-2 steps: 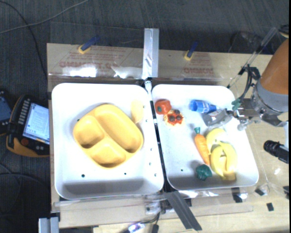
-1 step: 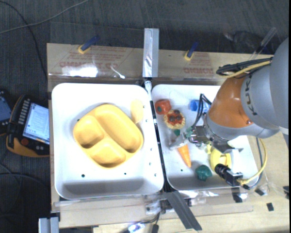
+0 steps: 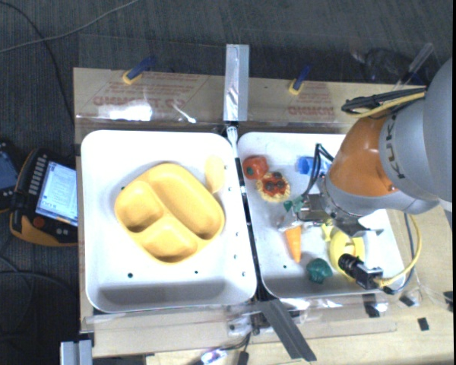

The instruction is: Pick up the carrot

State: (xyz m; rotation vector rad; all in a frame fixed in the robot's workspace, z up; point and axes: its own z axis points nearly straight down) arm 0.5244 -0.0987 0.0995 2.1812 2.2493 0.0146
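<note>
Camera view: arm-hidden claw (image 3: 313, 213) beside carrot (image 3: 292, 243)

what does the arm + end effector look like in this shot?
Grey rounded arm with a broad orange band above the wrist, dark lettering along its edge. Black cables loop over the top, a yellow one trails below. The end effector is dark metal hardware.

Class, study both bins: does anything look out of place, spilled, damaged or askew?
Nothing stands out. The yellow divided plate sits flat in the left bin. The carrot, tomato and other toy foods lie loose in the right bin, nothing spilled outside.
</note>
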